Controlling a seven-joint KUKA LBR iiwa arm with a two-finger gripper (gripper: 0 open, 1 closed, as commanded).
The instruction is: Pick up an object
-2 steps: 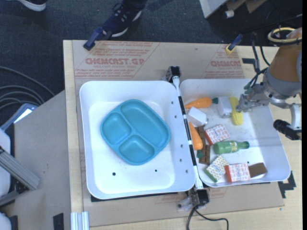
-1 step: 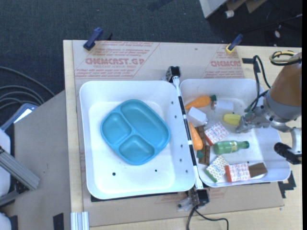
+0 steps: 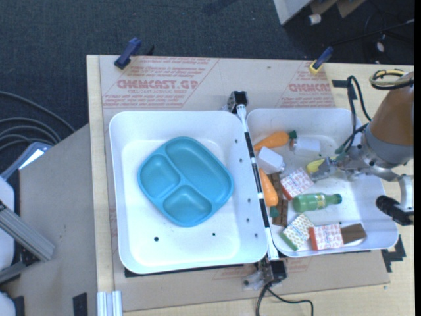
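The right bin (image 3: 342, 118) holds several small objects. Among them are an orange carrot (image 3: 273, 139), a white block (image 3: 270, 158), a green bottle (image 3: 316, 201), a red and white snack pack (image 3: 296, 182) and a brown bar (image 3: 354, 231). My gripper (image 3: 329, 167) reaches in from the right and sits low over the middle of this bin. It is right beside a small yellow object (image 3: 316, 166) and just above the green bottle. The grey wrist (image 3: 385, 153) with its orange band (image 3: 395, 114) hides the bin's right side.
The left bin (image 3: 131, 229) carries a blue divided plate (image 3: 185, 180). An orange stick (image 3: 268, 187) lies along the wall between the bins. More snack packs (image 3: 299, 230) sit at the right bin's front. Clamps (image 3: 127, 52) hold the board's back edge.
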